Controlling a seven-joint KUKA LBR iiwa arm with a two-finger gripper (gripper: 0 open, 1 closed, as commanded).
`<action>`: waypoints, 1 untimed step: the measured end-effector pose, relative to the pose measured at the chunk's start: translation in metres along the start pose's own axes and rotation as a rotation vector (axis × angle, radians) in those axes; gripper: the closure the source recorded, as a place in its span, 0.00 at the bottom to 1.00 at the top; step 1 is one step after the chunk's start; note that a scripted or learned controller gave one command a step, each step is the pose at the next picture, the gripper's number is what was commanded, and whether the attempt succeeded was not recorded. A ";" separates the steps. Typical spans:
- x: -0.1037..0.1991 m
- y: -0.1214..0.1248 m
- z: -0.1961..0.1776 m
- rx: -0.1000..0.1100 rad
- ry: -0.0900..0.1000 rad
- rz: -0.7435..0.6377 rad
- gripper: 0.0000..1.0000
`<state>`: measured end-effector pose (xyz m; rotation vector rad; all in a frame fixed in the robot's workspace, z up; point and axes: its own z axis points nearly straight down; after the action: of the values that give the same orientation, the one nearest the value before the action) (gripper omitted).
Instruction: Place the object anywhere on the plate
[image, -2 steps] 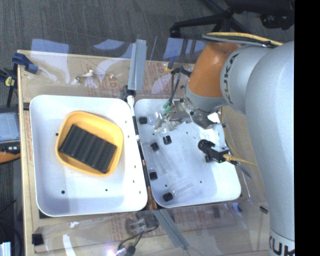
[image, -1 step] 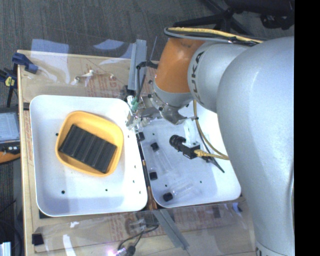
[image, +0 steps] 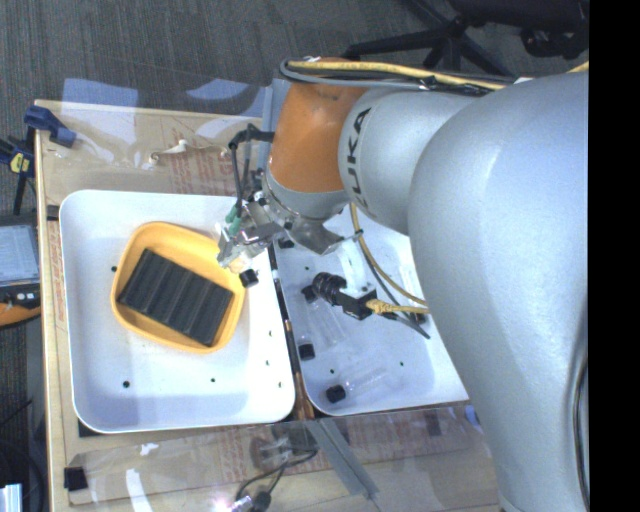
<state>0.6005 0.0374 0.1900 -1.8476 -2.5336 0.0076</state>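
Here we are hovering our gripper (image: 240, 250) beside the yellow plate (image: 180, 287); we cannot tell its state.

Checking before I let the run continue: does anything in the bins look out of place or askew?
Nothing looks spilled or damaged. The yellow plate sits at a slant in the left bin with a dark ribbed block already on it, and the gripper is at the plate's right edge.
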 end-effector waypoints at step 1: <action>0.019 -0.009 -0.001 -0.001 -0.001 -0.232 1.00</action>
<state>0.5859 0.0526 0.1908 -1.5420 -2.7313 0.0057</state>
